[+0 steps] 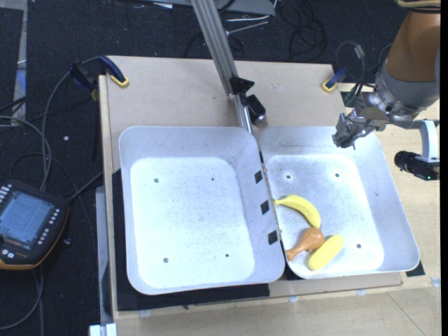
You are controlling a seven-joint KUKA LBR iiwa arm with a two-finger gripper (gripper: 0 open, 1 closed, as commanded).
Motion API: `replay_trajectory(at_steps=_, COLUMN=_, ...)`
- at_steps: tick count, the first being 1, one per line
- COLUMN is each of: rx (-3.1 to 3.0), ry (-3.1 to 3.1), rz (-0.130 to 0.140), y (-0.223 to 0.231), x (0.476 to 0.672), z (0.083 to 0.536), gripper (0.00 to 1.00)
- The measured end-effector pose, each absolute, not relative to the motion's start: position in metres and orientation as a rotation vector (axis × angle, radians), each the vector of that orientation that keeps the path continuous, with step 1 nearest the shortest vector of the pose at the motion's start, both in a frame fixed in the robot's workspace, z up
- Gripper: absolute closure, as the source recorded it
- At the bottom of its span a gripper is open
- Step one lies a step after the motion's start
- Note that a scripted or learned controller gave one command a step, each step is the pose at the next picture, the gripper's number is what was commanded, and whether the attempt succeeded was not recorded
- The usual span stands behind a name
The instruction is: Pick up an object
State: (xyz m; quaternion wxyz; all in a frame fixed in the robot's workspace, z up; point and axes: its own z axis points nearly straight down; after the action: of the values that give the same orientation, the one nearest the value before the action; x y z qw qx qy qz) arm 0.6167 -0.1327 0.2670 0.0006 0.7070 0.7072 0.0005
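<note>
Over right bin's [392, 194] far edge: gripper [345, 140] (apart from banana [301, 208])

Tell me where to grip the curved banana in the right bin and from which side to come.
Grip the banana across its middle, coming straight down from above. It lies flat, and its upper end is free, while its lower end meets the orange drumstick-shaped toy, so stay clear of that end.

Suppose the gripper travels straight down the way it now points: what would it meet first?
Probably bare floor of the right bin near its far edge; the gripper hangs well apart from the banana. Depth is uncertain.
</note>
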Motion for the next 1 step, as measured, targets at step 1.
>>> replay_trajectory(at_steps=1, rx=2.218, ry=2.227, rz=0.0, y=-0.0829, x=0.6176, z=0.2522, gripper=1.0)
